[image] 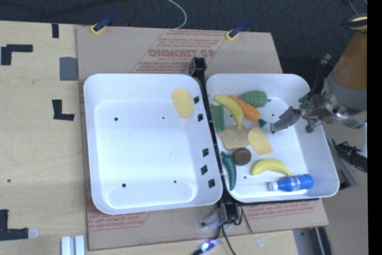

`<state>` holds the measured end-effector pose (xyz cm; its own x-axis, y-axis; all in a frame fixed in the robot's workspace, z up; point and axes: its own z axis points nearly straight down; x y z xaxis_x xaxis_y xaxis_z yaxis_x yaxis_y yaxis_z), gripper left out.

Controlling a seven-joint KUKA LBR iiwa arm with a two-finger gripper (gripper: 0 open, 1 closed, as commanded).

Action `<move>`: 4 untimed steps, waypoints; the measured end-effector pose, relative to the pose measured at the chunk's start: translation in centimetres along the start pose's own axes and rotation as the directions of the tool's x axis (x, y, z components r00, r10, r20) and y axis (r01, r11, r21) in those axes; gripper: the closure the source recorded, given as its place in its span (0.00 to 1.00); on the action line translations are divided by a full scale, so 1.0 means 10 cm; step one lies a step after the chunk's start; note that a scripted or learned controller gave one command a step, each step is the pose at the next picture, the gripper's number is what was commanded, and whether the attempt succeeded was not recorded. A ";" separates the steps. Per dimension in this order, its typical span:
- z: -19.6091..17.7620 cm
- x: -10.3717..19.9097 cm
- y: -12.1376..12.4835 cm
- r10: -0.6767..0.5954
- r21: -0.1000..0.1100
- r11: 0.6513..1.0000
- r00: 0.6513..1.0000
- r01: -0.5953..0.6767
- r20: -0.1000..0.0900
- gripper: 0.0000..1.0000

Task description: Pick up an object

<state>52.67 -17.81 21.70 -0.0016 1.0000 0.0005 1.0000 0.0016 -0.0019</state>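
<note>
Right bin [316,146]: a heap of toy food, any piece of which could be the thing to pick. Crowded toward the bin's left half: a curved banana [230,107] lying against an orange carrot [246,108], a green bumpy piece [253,97] behind them, a tan slab [234,139], a pale yellow lump [259,141], a brown round piece [242,156], a dark green pepper [229,169] along the left wall, a second banana [270,166], and a blue bottle [292,183] on its side near the front rim. Pieces touch or overlap; likely tipped in loose, not arranged.

Left bin [143,200]: one yellow lemon-like piece [183,102] near its back right corner, well apart from everything else.

Both bins sit side by side on cardboard [179,48] laid on the counter [36,146].

Claw [286,120]: over the right bin's right side, reaching in from the arm [352,77]. One dark finger points toward the pale yellow lump, near it but apart. Nothing between the fingers. How wide it stands, I cannot tell from here. No grasp made yet, by my judgement.
</note>
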 end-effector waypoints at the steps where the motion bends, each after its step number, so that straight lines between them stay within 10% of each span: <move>1: 1.37 0.60 0.56 -0.003 -0.007 1.000 1.000 0.003 0.004 0.00; 2: -1.26 0.71 0.54 -0.002 -0.020 1.000 1.000 0.002 0.003 0.00; 3: 0.43 1.68 0.29 -0.007 0.018 1.000 1.000 0.007 -0.004 0.00; 4: 0.33 2.20 0.93 -0.006 -0.004 1.000 1.000 0.006 -0.001 0.00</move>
<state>61.93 4.24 18.40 -0.0080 1.0000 0.0018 1.0000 0.0080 0.0020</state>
